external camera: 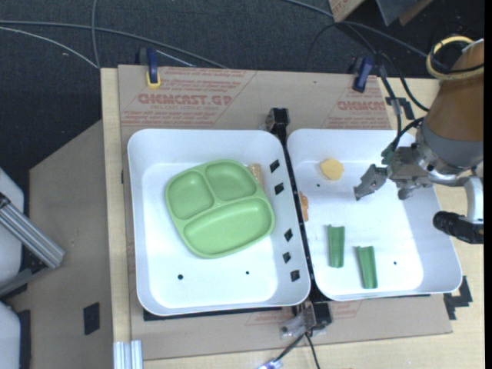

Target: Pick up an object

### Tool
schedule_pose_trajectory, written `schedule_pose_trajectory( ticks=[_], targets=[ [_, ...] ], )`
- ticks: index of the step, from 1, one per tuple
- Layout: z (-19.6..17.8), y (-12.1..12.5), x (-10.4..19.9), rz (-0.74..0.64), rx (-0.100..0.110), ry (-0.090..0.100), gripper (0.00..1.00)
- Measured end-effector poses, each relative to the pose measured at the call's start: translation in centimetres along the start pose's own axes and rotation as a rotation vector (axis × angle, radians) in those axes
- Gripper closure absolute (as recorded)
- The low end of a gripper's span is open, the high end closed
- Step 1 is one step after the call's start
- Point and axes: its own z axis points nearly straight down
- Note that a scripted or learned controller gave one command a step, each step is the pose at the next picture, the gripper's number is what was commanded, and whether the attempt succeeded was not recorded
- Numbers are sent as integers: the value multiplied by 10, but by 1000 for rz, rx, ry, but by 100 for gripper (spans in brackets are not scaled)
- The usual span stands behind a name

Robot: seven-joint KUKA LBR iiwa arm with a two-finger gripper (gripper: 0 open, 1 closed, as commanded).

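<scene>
A: What takes up the most room here?

B: The counter [192, 91], a brown board printed with red lettering, filling the middle of the frame. On it sit two shallow white bins side by side, the left bin [146, 206] and the right bin [430, 260], touching along a black seam at centre.

A: And the arm?

B: The arm [461, 98] comes in at the right edge, upper half, its orange band above grey. Its tool [388, 184] hangs over the upper right part of the right bin, fingers spread wide with nothing between them.

A: What lies in the left bin?

B: A green divided plate [220, 207] with three compartments, lying flat near the bin's middle, slightly toward the top. A small tan piece [255, 173] peeks out at its upper right rim.

A: And in the right bin?

B: Two green sticks, the left stick [336, 245] and the right stick [367, 266], both roughly upright in the frame, near each other but apart, in the lower half. A small yellow round piece [331, 169] rests near the top left, left of the tool and apart from it.
</scene>
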Motion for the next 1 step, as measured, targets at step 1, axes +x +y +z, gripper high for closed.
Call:
schedule_pose_trajectory(
  ticks=[1],
  targets=[
    [-7, 3, 0, -3, -14, -2, 0]
  ],
)
